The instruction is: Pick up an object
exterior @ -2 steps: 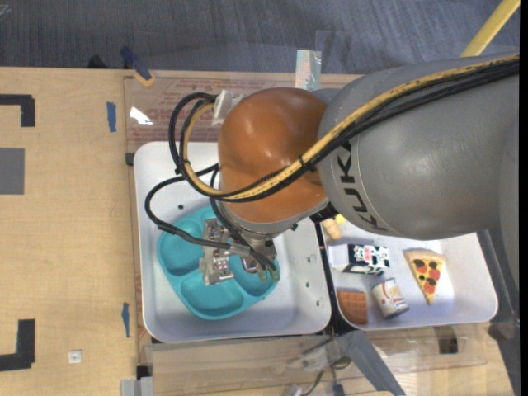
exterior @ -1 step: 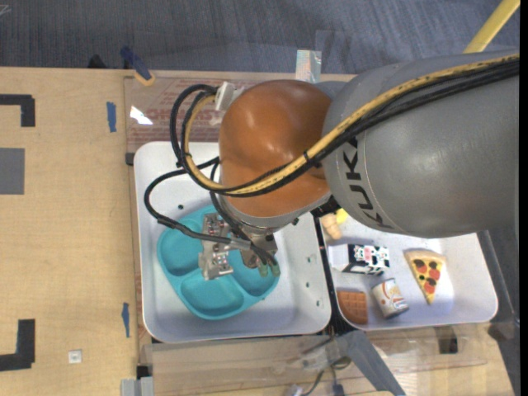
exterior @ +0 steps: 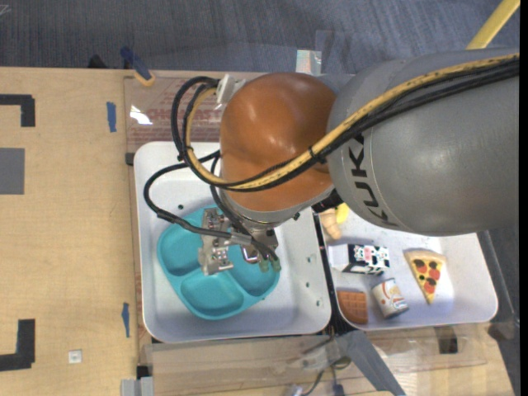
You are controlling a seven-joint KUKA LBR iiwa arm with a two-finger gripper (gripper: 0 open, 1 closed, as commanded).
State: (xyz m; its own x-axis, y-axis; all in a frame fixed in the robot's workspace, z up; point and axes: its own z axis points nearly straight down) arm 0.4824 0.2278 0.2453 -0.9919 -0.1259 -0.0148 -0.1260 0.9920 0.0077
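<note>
The tool (exterior: 221,250) hangs over a teal divided plate (exterior: 188,285) in the left bin (exterior: 157,180), near the worktop's front edge. The plate's long axis runs diagonally, upper-left to lower-right.

My counter (exterior: 66,221) is light wood, marked with black tape brackets (exterior: 18,110) and short blue tape strips (exterior: 110,115). Two shallow white bins, the left bin (exterior: 157,304) and the right bin (exterior: 483,299), sit side by side on it. Blue-grey floor (exterior: 206,15) lies beyond.
</note>
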